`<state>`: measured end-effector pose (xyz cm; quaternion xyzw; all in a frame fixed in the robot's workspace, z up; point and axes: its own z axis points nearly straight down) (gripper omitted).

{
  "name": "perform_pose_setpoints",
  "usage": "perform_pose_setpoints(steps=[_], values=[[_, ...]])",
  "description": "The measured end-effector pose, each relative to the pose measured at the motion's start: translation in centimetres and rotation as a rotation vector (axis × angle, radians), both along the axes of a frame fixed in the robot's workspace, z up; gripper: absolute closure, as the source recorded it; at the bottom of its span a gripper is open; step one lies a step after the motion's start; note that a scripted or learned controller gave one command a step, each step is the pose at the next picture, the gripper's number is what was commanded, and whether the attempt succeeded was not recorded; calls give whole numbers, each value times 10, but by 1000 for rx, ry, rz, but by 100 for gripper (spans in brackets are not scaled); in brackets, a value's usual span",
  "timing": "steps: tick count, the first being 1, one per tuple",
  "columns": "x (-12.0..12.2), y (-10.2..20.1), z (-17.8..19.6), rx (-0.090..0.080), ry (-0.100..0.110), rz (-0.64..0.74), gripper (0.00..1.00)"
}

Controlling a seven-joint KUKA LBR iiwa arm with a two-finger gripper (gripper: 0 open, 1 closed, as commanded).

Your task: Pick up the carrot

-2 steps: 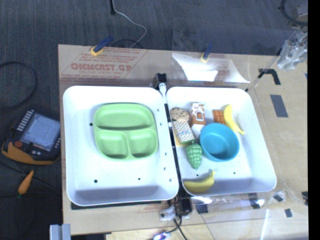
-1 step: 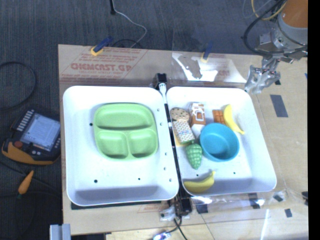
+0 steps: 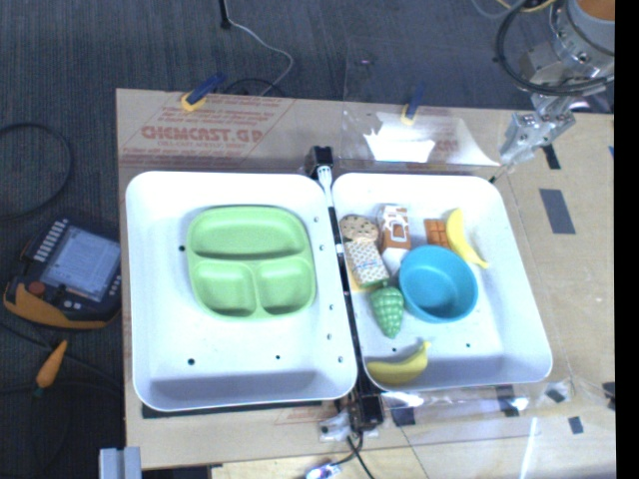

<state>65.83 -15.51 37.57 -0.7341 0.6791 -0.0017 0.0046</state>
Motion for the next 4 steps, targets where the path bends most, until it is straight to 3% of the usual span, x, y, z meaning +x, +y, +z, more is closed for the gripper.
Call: perform_pose_setpoints(steps=[1,2,3,4], values=[[11,-11,38,-3,1,693,100],[10,-4,-75,4,13,354,100],[11,-16,-23,-7,2,1006,100],[12,-67,59,-11,-6,1273,100]])
